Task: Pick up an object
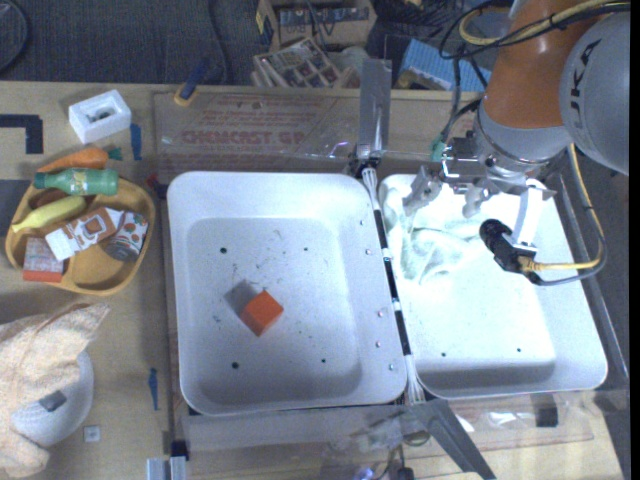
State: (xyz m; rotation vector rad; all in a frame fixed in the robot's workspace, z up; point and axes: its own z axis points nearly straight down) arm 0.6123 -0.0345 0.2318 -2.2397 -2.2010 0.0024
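Bright overhead light, glaring white bins (190,268)

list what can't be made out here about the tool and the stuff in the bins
- Tool, camera view: its fingertips merge into the crumpled pale cloth in the right white bin; grip unreadable.
- Cloth: its upper part is covered by the grey arm.
- Small orange block in the left white bin: too small to tell its material.
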